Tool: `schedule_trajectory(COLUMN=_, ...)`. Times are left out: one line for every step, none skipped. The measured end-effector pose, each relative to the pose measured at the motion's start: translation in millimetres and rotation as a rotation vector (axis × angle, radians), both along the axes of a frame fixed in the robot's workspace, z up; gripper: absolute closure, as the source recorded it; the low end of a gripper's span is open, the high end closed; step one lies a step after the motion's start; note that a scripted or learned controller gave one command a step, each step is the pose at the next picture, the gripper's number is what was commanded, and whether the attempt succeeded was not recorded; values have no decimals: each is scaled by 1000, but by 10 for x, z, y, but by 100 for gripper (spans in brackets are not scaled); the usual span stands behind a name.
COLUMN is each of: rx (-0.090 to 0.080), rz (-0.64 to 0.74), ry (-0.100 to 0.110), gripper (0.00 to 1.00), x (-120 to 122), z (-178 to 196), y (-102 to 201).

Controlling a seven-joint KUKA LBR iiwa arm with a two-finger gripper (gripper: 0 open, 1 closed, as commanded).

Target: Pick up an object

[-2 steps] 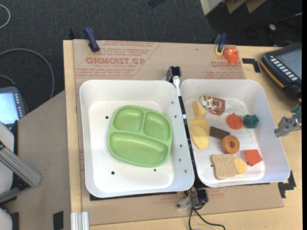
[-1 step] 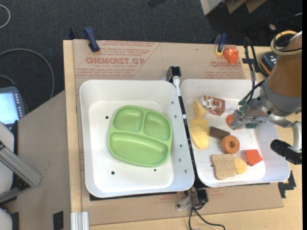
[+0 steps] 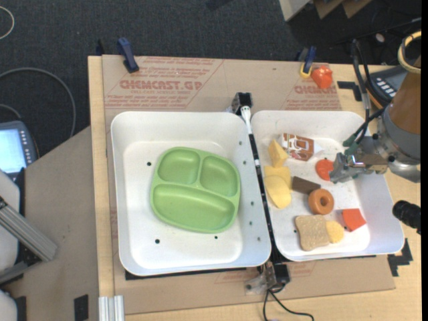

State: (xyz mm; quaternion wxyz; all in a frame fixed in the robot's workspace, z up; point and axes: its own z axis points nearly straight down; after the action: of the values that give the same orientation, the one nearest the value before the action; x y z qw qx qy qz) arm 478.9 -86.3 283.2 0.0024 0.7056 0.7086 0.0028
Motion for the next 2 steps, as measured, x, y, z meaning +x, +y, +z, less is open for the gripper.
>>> schedule_trajectory(rx=3, rz=2, ry=15, gripper=100, x=-6, z=-743, y=698)
schedule_trajectory(rx=1, rz=2, ry=-3, gripper=100, x=16, z=205, y=1089)
